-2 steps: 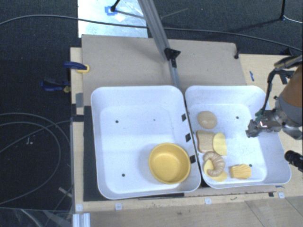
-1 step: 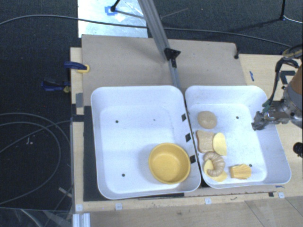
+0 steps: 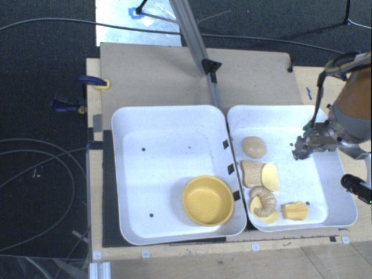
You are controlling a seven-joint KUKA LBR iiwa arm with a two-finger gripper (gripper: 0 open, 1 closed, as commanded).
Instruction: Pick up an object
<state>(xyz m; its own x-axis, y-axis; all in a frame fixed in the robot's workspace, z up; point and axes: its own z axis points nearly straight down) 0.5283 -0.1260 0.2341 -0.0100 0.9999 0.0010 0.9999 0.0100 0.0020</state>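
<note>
Yellow bowl (image 3: pixel 208 200) upright near left bin's (image 3: pixel 133 127) front right corner; small tan foods (image 3: pixel 261 179) cluster along right bin's (image 3: pixel 279 118) left side

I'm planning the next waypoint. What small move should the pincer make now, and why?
Probably a short shift toward the view's left, toward the round beige piece. The pincer sits over bare floor of the right bin, with nothing beneath it, and that piece lies nearest, apart from the clustered food below.

Bins (image 3: pixel 168 121): white, smooth, faintly glossy, plastic-looking
Bowl (image 3: pixel 208 200): yellow, smooth plastic look, soft sheen
Bench board (image 3: pixel 151 74): tan, matt, like cardboard or fibreboard
Floor (image 3: pixel 40 39): dark, rough carpet texture
Pole (image 3: pixel 189 25): grey metal, dull sheen
Gripper (image 3: pixel 303 147): grey metal, matt
</note>
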